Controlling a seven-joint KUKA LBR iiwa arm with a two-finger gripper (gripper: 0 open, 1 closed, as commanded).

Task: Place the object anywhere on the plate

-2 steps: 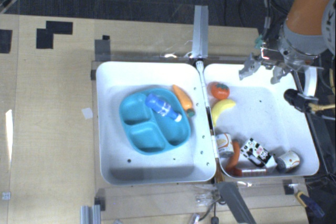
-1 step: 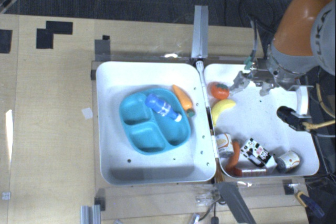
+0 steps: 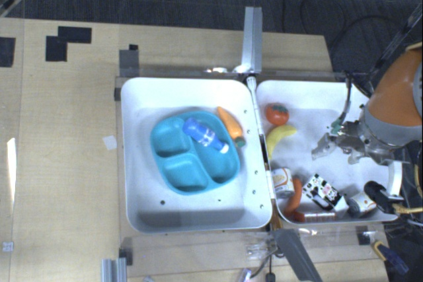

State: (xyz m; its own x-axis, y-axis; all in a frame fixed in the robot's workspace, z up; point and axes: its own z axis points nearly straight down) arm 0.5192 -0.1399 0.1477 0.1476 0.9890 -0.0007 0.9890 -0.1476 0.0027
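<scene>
Shows the gripper [image 3: 338, 150] low over bare white floor in the right bin [image 3: 310, 105], fingers apart and nothing between them. Places a yellow banana [image 3: 280, 137] near it on the view's left, with a red-orange tomato [image 3: 277, 114] just beyond the banana toward the bin's far wall. Places, on the near side of the gripper, a black-and-white patterned box [image 3: 323, 189], and beside that box a red sausage-shaped piece [image 3: 297, 197] and a small labelled can [image 3: 281, 177] against the bin's left wall. Puts the left bin [image 3: 132, 162] well apart from the gripper, across the divider, with the blue three-compartment plate [image 3: 188, 176] in its middle. Shows a blue bottle [image 3: 205, 136] lying on its side on the plate, in the compartment nearest the gripper, and an orange carrot [image 3: 230, 123] resting along the plate's rim on the gripper's side, just beside the bottle.
</scene>
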